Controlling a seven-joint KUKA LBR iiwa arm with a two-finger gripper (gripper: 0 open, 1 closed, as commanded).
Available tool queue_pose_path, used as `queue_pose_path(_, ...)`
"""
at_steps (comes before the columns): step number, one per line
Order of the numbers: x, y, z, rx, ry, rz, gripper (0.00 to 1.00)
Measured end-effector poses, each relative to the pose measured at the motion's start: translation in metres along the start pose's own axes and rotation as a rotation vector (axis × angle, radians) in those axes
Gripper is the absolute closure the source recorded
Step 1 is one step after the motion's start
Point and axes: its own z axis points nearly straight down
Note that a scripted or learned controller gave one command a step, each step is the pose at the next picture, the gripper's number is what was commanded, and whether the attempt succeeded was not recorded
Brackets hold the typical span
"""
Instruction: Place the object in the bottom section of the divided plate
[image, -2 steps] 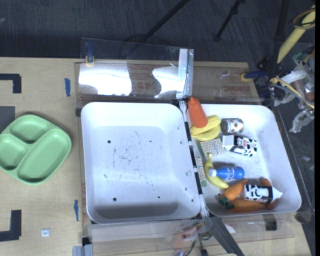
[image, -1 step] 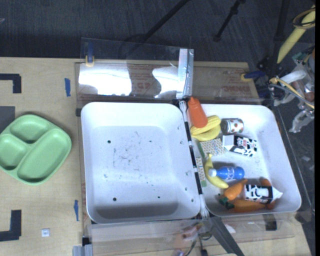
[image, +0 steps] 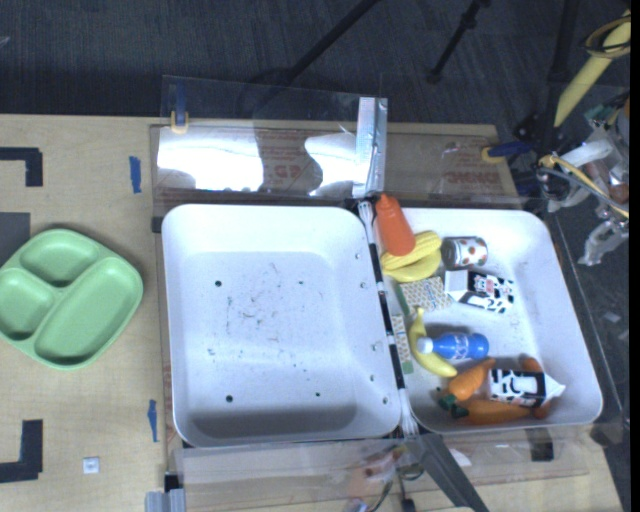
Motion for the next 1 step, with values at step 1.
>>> queue_pose_path(1,0.0000,0.0000,0.0000,0.000,0.000,0.000,0.00)
